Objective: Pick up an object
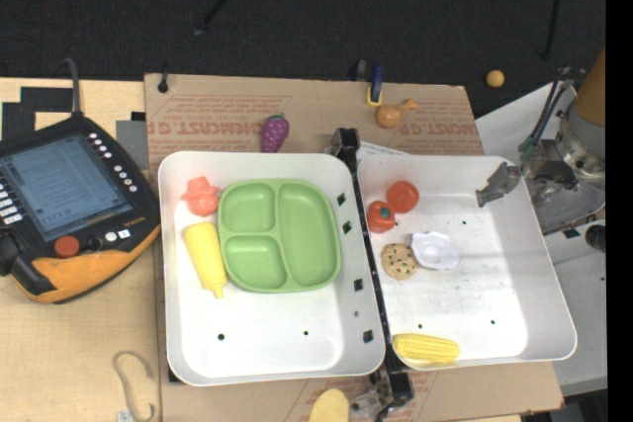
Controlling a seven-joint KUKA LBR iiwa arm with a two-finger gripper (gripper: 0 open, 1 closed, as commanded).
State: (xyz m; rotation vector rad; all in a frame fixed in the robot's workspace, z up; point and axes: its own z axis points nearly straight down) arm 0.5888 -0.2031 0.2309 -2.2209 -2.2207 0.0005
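The right bin [514, 311] holds a red tomato [403, 196], a smaller red fruit with a green top [381, 215], a brown cookie [399, 261] and a white crumpled piece [433, 250]. A yellow corn cob [426, 348] lies at this bin's front left rim. My gripper [497, 185] hangs over the bin's far right part, to the right of the tomato and apart from every object. Nothing shows in its grasp.
The left bin [257, 341] holds a green divided plate [278, 234], a yellow bottle [206, 257] and a pink toy [201, 197]. Purple grapes [275, 131] and an orange toy [394, 113] lie on cardboard behind the bins. A teach pendant [69, 203] sits at the left.
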